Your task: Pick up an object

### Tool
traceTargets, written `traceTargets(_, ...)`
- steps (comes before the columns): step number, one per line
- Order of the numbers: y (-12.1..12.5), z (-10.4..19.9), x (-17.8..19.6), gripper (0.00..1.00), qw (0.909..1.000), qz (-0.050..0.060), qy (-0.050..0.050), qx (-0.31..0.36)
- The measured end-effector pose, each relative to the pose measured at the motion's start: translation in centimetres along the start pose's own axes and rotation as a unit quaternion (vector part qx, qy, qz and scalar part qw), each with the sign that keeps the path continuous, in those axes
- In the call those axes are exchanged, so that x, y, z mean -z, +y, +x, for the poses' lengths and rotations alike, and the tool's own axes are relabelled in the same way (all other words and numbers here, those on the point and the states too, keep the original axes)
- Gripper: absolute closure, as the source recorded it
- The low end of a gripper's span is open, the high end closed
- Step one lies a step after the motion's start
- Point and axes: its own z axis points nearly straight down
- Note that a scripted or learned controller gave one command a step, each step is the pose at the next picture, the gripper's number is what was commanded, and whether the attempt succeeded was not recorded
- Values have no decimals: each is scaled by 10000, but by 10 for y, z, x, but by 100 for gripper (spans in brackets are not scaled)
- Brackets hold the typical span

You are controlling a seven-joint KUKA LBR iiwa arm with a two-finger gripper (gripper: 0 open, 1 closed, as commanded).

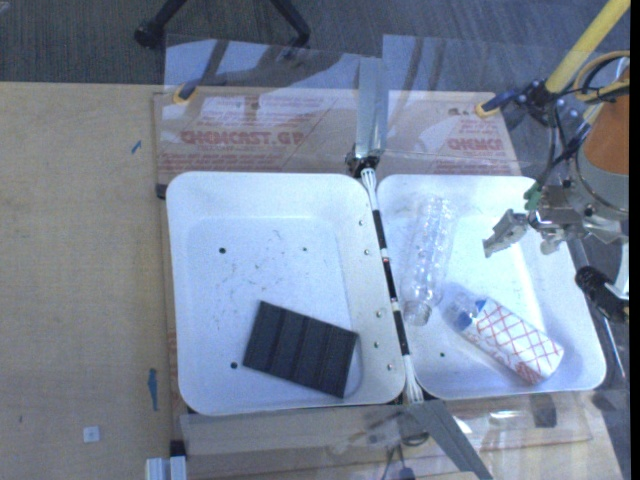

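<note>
In the right bin [478,286] a clear plastic bottle [425,258] lies lengthwise by the left wall. Beside it, nearer the front, lies a second bottle [510,340] with a red-and-white checked wrap and a blue cap. A dark grey ribbed slab [300,348] rests flat in the left bin [270,253], near its front. My gripper [526,238] hangs over the right bin's far right side, above and to the right of both bottles. Its fingers are open with nothing between them.
Clear panels with red lettering [240,133] stand behind both bins, with a metal post [370,108] between them. A yellow pole [600,23] and cables run by the arm at top right. Bare wooden bench [75,268] lies to the left.
</note>
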Motion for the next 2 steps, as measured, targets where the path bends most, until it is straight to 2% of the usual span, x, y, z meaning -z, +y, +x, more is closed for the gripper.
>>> traceTargets(1,0,0,0,0,10000,0,0,0)
traceTargets(2,-44,10,-128,0,9952,-78,-21,972)
